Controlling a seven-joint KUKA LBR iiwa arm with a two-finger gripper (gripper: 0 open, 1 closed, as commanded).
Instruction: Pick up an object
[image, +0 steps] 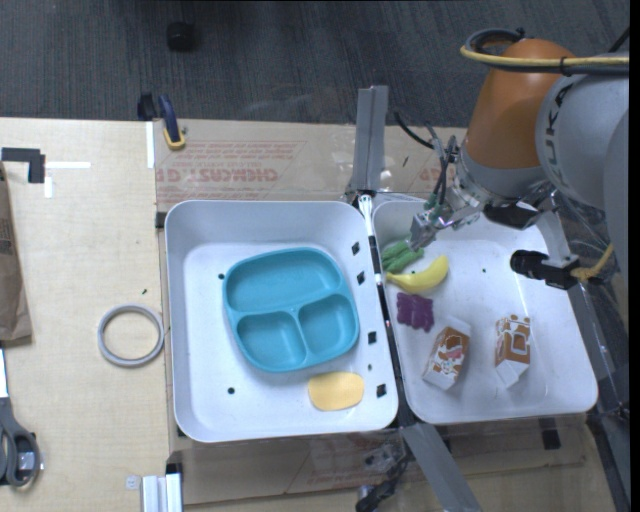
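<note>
A: So what's out on the bench (80, 250)?

B: Tape ring (130, 334) far left. Left bin (185, 300) has a blue divided tray (290, 308) and a yellow oval thing (336, 391) beside it. Right bin (560, 390) has a green item (398, 254), banana (420, 275), purple grapes (415, 311) and two small cartons (448, 356).

A: And the pincer (428, 226)?

B: Low over the green item at the bin's back-left corner. Whether it's released or clenched, can't tell.

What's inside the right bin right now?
In the right bin: a banana, a green item partly covered by the gripper, purple grapes and two small cartons. Anything under the arm is hidden.
</note>
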